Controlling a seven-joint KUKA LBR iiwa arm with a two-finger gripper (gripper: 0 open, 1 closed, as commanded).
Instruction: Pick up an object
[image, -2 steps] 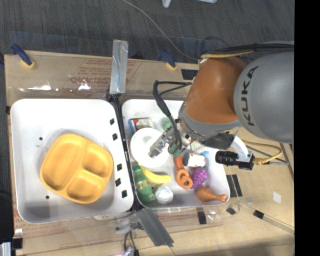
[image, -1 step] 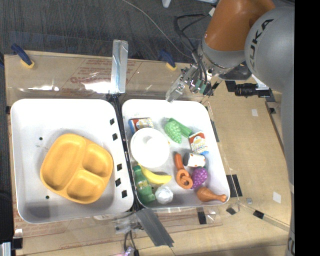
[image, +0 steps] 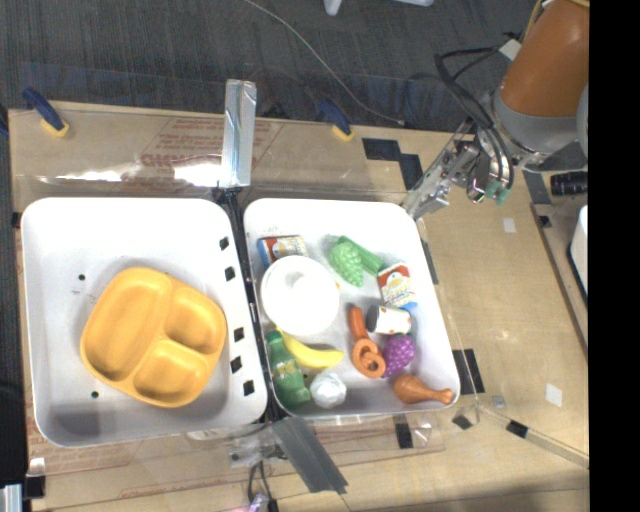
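Note:
The right bin (image: 430, 262) holds a jumble of toy food. A white bowl (image: 298, 295) lies at its left, with a small printed box (image: 282, 247) behind it. A green bumpy vegetable (image: 348, 260), a red and white carton (image: 397, 285), a white cup (image: 392, 320), a carrot (image: 357, 322), an orange ring (image: 368, 358), purple grapes (image: 400, 352), a drumstick (image: 420, 390), a banana (image: 310, 352), a green bottle (image: 285, 378) and a white ball (image: 328, 390) lie around it. My gripper (image: 416, 204) hangs over the bin's far right corner, above the rim and apart from every object.
The left bin (image: 40, 260) holds a yellow divided plate (image: 152, 335). A strip of silver tape (image: 239, 130) stands at the back between the bins. Cables (image: 470, 80) trail near the arm at the upper right. Bare bench (image: 510, 300) lies right of the bins.

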